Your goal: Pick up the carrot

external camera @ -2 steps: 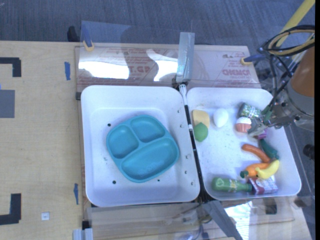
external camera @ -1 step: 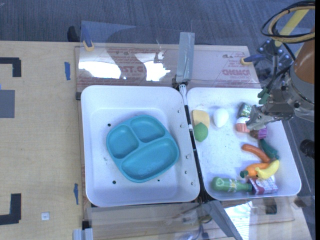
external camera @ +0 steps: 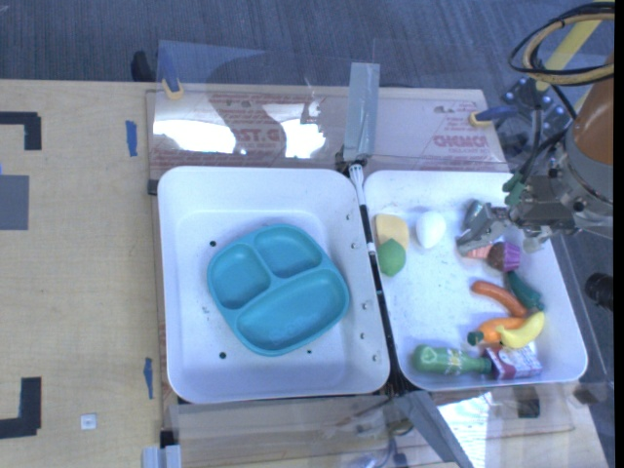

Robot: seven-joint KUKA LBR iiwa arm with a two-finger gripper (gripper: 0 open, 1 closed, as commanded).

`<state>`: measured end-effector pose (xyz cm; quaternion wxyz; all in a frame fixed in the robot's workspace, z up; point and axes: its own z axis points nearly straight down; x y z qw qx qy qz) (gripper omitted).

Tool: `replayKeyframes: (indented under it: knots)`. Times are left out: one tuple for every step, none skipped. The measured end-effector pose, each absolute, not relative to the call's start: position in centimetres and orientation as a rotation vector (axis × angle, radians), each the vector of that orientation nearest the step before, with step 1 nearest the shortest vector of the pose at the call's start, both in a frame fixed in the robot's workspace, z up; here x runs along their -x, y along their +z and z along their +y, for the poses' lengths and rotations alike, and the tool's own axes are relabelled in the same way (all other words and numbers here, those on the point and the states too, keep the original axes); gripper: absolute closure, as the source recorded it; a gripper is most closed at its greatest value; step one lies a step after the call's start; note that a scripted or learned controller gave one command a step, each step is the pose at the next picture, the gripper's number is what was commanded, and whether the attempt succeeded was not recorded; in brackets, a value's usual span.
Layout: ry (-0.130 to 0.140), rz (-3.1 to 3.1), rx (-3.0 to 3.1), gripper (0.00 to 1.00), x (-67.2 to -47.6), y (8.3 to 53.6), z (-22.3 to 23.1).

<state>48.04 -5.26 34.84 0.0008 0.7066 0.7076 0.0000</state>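
Grey arm (external camera: 575, 198) reaches leftward, tool (external camera: 475, 230) over carrot (external camera: 482, 252); grip unclear.

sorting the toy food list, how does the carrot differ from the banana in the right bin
The carrot is orange and slim; the banana is yellow and thicker. The carrot lies farther up the right bin, nearer the gripper; the banana sits lower, by the bin's front right corner. The carrot runs diagonally and fairly straight; the banana curves. Both lie flat in the same bin.
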Motion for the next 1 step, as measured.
replayKeyframes:
  knots:
    - [-0.009,2.225,-2.224,0.00,-48.05,25.16,-9.99]
